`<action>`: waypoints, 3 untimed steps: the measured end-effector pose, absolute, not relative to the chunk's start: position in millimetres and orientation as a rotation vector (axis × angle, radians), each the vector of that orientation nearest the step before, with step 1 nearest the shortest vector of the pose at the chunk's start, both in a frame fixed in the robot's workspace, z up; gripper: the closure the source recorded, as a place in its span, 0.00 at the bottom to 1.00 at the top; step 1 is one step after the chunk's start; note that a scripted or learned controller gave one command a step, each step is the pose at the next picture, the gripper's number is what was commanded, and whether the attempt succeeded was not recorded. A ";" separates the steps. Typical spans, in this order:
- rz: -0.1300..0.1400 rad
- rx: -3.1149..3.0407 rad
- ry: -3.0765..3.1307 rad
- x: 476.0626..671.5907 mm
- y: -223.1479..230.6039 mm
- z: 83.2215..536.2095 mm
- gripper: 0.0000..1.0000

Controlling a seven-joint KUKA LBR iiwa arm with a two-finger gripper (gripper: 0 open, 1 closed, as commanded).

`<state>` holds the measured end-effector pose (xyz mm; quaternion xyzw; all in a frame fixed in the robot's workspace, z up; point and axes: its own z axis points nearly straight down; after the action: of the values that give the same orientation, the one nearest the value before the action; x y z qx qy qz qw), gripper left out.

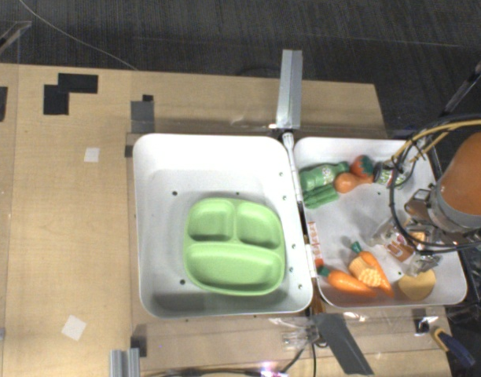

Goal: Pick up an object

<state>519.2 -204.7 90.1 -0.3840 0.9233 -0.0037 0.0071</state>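
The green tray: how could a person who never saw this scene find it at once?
Look at the left bin of the two white bins. The green tray lies in its middle, the only thing there, with three compartments; the small toy foods lie in the right bin.

Lime-green divided tray [233, 244] sits in a white bin [158, 210]; next door, orange carrots [358, 277], a green bottle [317, 185], a tan piece [417, 285].
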 end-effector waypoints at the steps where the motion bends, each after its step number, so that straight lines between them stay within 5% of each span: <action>1: -0.023 -1.602 2.683 509.0 -156.8 91.3 0.00; 3: -0.013 -2.003 2.406 491.1 -144.7 93.1 0.00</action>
<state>491.1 -144.7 93.1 -0.6397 0.7686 -0.0042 0.0056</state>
